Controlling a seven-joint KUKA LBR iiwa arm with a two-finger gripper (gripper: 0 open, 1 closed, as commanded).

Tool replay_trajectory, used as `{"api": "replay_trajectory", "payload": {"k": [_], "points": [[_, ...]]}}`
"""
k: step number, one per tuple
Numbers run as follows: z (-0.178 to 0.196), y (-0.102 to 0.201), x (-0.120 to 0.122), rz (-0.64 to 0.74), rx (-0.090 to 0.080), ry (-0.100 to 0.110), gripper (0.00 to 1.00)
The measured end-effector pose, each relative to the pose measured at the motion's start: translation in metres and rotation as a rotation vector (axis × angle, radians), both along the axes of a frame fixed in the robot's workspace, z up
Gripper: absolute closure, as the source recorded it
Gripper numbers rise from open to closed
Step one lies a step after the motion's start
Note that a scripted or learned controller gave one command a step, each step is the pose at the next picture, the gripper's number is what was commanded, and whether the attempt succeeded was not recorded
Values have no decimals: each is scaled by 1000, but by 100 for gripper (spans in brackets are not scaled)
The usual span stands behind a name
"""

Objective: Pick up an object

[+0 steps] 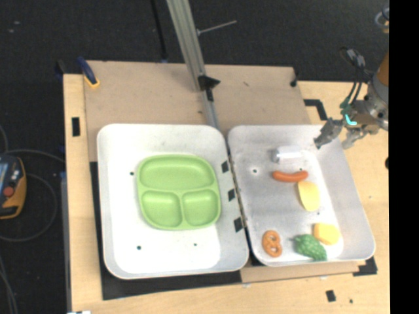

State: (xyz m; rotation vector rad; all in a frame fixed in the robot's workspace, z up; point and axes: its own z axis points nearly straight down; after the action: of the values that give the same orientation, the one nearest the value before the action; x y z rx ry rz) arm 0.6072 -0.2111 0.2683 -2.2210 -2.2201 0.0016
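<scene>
Look to the upper right corner of the right-hand shallow white bin [340, 175]: your grey two-finger gripper [340, 136] hangs there over the rim, its jaws spread apart with nothing between them.

Every candidate for picking lies in that same bin. Nearest the gripper you have a small pale grey cylinder-shaped piece [288, 154], lying flat just below and left of the jaws. Just under it sits an orange-red toy sausage [289, 175], lying crosswise, and below that a yellow oval toy food piece [309, 195], close to the sausage but apart from it. Toward the bin's near edge you will find a yellow chunky block-shaped toy [326, 233] touching a green leafy toy vegetable [309, 247], with a brown pretzel-shaped toy [272, 243] a little to their left.

The left-hand white bin [118, 149] carries a light green plastic divided plate [177, 191] with three compartments, well apart from the gripper.

On the wooden bench [144, 90] behind the bins, a grey aluminium rail [186, 34] slants down to the seam between them, and cables [357, 87] trail near the wrist at the right.
</scene>
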Motion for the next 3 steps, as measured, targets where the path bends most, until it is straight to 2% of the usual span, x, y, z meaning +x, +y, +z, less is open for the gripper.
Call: {"api": "replay_trajectory", "payload": {"k": [1, 2, 3], "points": [[2, 0, 1, 1, -1, -4, 0], [-61, -1, 1, 0, -1, 2, 0], [-106, -4, 9, -1, -2, 0, 0]]}}
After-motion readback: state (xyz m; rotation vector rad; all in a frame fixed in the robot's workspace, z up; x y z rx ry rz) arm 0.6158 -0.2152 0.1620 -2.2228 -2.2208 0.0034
